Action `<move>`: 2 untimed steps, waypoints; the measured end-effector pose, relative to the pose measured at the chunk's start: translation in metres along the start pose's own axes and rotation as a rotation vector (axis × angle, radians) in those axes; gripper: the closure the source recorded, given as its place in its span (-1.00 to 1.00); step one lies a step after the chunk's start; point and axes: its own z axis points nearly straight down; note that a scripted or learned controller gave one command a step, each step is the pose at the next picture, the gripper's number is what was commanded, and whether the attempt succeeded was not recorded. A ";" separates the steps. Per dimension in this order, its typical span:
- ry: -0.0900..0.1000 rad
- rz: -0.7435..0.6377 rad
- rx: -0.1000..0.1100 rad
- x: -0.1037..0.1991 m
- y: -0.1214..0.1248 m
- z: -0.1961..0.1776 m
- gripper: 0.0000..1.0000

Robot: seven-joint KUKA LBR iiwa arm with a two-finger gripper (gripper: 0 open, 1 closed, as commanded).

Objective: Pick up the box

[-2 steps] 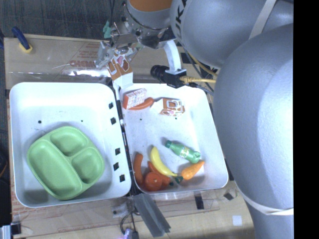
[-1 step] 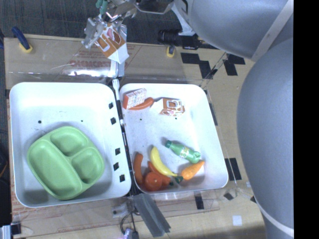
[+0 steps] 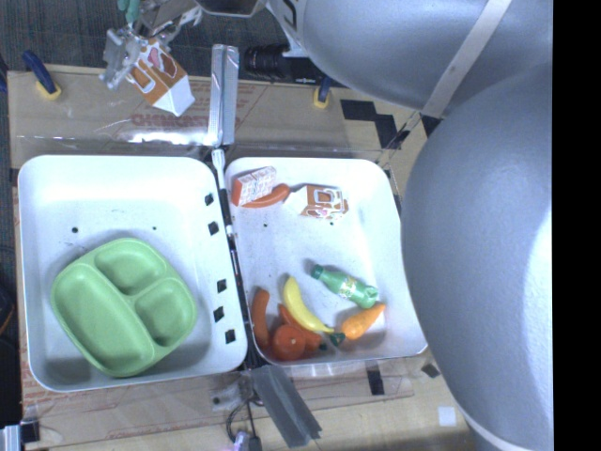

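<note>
The gripper [image 3: 127, 45] is hanging beyond the far edge of the left bin [image 3: 38, 181], over the bench, and a white-and-orange box [image 3: 160, 78] is sitting between its fingers, gripped at its upper end and tilting down to the right. The jaws are standing narrow, closed onto that box. So the pick itself is looking done, and the lift or carry is the step in hand. The next move is calling for a steady hold while the arm is travelling, since the box is hanging askew and could slip.

A second small box [image 3: 324, 201] is lying near the far edge of the right bin [image 3: 399, 252], beside a red carton [image 3: 252, 186]. Fruit and a bottle [image 3: 346, 287] are crowding that bin's near edge. A green tray [image 3: 122, 303] is resting in the left bin's near-left corner.
</note>
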 end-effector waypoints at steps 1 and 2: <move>0.000 -0.012 0.004 -0.016 -0.015 0.049 1.00; 0.000 -0.001 0.004 -0.075 -0.066 0.092 1.00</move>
